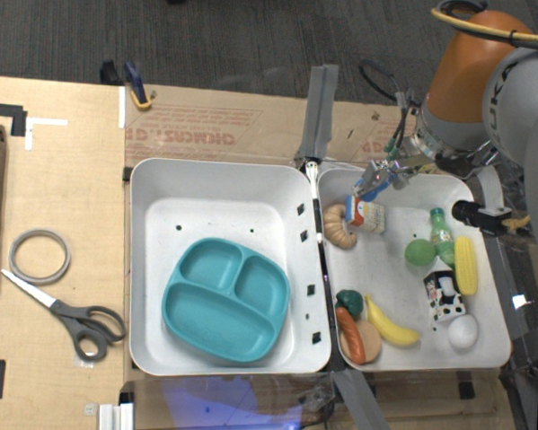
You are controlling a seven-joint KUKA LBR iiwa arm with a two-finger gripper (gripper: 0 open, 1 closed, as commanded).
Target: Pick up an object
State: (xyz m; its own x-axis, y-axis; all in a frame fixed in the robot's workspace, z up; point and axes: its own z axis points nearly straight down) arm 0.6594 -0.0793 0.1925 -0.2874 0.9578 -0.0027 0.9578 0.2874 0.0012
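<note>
My end effector (pixel 376 184) hangs at eleven o'clock in the right white bin (pixel 487 351), over the small red-and-white carton (pixel 370 215) I'm targeting; whether it's open, I cannot tell.

A small carton (pixel 370 215), white with a red-orange patch and a bit of blue, sits tilted in the right bin (pixel 487 349), up near its far left corner. It lies just right of the curled tan pastry (pixel 338 228), close enough that I can't tell whether they touch. The gripper (pixel 379 177) hangs right over the carton's top end, its fingers seeming to close around that end
</note>
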